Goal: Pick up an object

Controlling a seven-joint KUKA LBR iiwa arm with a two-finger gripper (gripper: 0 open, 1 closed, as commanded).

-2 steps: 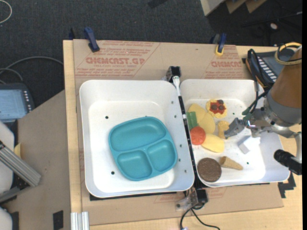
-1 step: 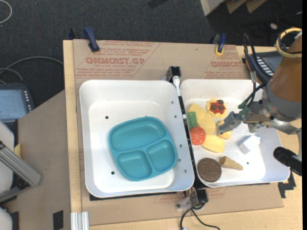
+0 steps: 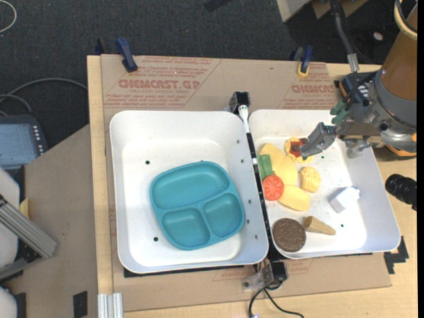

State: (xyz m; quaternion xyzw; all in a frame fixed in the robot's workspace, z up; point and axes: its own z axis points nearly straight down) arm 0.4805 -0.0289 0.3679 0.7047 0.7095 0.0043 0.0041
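Nothing looks lifted yet: the small red-and-yellow toy piece point(image 3: 296, 145) lies in the right white bin point(image 3: 371, 234) beside yellow plastic food point(image 3: 286, 171), with the grey tool point(image 3: 311, 144) low over it, grip unreadable.

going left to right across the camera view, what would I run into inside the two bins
Teal plastic divided plate → round red toy tomato → round brown cookie → tan cone-shaped piece → small pale grey block.
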